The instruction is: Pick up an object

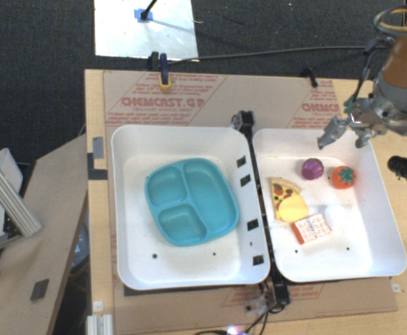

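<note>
Nearest the camera in the right bin [381, 257] lies a small red-and-white box [311, 228], flat on the white floor. Just behind it, touching or nearly so, a yellow piece [292, 207] overlaps the lower end of a pizza slice [281, 189], tan crust with red dots on top. Further back sits a purple ball [313, 168], round and glossy, and just to its right a tomato [343, 177], orange-red with a green cap; the two are near but apart. Across the divider, the left bin [130, 215] carries a teal tray [189, 201] with three compartments, lying flat.

And up at the far right comes the arm [404, 61], orange band showing above the grey wrist, leaning in over the back edge of the right bin. The gripper [345, 132] hangs above the far part of that bin, behind the purple ball and tomato, its two fingers [328, 135] spread apart and pointing down-left, with nothing between them. Behind the bins, a sheet of printed cardboard [210, 96] covers the bench.
</note>
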Available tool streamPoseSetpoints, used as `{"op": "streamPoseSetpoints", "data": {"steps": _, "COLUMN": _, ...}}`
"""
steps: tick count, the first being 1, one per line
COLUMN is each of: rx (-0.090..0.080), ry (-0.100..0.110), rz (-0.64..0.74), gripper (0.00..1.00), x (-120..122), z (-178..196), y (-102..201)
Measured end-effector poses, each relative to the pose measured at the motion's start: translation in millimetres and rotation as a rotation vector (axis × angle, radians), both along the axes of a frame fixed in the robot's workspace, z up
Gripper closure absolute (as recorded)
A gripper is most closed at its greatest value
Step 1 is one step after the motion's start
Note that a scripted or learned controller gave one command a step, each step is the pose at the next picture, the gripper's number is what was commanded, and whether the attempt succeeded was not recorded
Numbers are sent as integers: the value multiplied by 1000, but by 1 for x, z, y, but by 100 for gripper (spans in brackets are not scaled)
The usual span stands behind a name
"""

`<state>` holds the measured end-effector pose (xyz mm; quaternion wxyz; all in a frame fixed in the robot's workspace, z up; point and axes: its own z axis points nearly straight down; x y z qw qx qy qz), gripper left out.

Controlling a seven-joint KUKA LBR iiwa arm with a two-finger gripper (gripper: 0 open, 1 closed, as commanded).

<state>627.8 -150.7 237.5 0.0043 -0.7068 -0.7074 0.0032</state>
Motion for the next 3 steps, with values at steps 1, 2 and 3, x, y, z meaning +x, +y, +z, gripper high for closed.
{"op": "streamPoseSetpoints", "data": {"steps": 1, "rx": -2, "ry": -12, "rz": 2, "gripper": 0, "x": 2, "z": 8, "y": 0}}
{"op": "streamPoseSetpoints", "data": {"steps": 2, "rx": -1, "ry": -8, "rz": 1, "gripper": 0, "x": 4, "z": -55, "y": 0}}
{"op": "streamPoseSetpoints", "data": {"steps": 3, "rx": -2, "ry": -10, "rz": 0, "gripper": 0, "x": 2, "z": -102, "y": -8}}
